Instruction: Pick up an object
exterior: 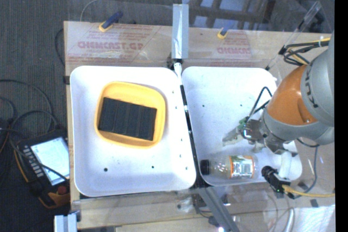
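- Two shallow white bins sit side by side on a wooden bench, seen from above at a slant.
- The left bin (87, 171) holds a yellow tray (131, 116) in its upper middle, with a dark ridged pad (128, 118) lying flat inside it. Bare white floor surrounds the tray on every side.
- The right bin (228, 89) holds a clear plastic bottle (231, 166) with an orange label, lying on its side against the near edge, black cap pointing left towards the divider.
- The grey arm with its orange band (291, 100) reaches in from the right; its gripper (244, 132) sits low over the right bin, just above the bottle and apart from it.
- Whether the gripper is spread or closed cannot be told.
- The upper and left parts of the right bin are bare.
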Tool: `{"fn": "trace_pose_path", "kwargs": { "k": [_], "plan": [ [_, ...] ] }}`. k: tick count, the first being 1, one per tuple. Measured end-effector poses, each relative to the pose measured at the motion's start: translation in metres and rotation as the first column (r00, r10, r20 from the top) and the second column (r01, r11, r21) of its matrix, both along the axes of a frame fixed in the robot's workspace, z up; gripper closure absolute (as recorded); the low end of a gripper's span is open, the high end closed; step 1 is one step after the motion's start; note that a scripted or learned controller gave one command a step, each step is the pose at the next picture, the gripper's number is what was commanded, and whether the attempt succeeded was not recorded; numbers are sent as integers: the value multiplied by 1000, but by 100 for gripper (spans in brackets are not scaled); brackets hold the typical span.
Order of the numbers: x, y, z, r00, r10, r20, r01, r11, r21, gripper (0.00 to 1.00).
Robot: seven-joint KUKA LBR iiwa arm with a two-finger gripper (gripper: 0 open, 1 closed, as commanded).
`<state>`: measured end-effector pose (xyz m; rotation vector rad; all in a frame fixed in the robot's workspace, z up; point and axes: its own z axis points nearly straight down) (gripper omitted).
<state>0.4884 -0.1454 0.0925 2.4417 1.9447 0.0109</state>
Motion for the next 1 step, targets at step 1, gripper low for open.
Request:
{"fn": "trace_pose_path", "kwargs": {
  "k": [1],
  "plan": [
    [-5,-65,90,997,-78,-19,78,997,8,0]
  ]
}}
